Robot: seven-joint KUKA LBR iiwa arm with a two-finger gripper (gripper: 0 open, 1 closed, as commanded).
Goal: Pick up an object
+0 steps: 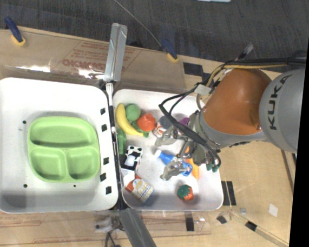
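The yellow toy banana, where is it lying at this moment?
The yellow toy banana lies in the right white bin, close to its left wall near the far corner, beside a green round toy and a red-orange one.

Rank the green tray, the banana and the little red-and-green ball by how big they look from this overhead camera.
Largest to smallest:
1. green tray
2. banana
3. red-and-green ball
None look close in size.

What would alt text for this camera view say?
A grey and orange robot arm lowers its tool into the right bin among small toys, including a banana. The left bin holds a green divided tray.
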